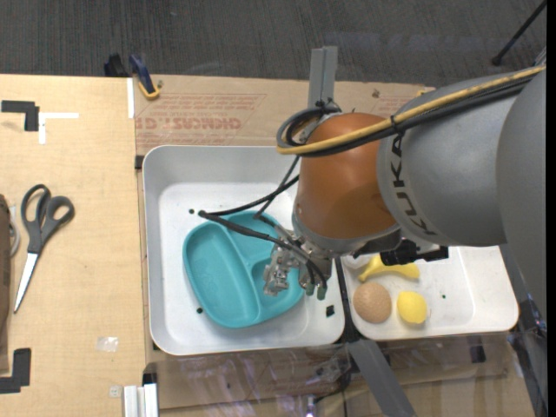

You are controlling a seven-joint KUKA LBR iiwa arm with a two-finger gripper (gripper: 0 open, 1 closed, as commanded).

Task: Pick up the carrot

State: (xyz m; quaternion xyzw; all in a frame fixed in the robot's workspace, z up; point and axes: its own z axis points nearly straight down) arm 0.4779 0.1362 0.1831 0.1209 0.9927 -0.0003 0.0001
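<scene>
Two shallow white bins side by side: left bin (165, 233) holds a teal plastic two-compartment dish (217, 268). The right bin (486, 302) holds a yellow banana (391, 270), a tan egg-shaped ball (372, 303) and a small yellow lemon (412, 307).

Two-finger metal gripper (282, 276) sits low over the dish's right compartment, near its rim. Can't tell how wide it is, and nothing orange is visible in it.

Can't place the carrot. The grey arm with its orange band (347, 181) covers the inner ends of both bins, so my guess is it's hidden under there. Heading and long axis: can't tell either.

Handling, as judgement: light, stiff, smooth tapered skin, not fragile, and it rolls easily. Grip across the long axis at the thick middle, not the tip, and square the wrist to the axis first.
</scene>
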